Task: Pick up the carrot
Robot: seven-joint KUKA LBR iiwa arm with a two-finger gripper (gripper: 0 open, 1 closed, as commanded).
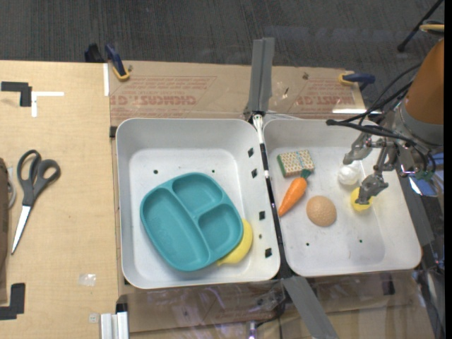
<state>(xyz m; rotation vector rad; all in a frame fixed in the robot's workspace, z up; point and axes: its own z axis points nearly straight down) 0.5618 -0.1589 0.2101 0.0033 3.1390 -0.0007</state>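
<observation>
Teal plate (192,221), egg (321,210), scissors (32,182)

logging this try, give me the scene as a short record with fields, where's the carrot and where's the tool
carrot: carrot lies in the right bin, near its left wall, tilted
beside carrot: sponge above it, egg to its right
tool: tool hangs over the right bin's right part, apart from the carrot
near tool: white object, small yellow object
left bin: left bin holds a teal divided plate and a yellow item at the plate's edge
</observation>
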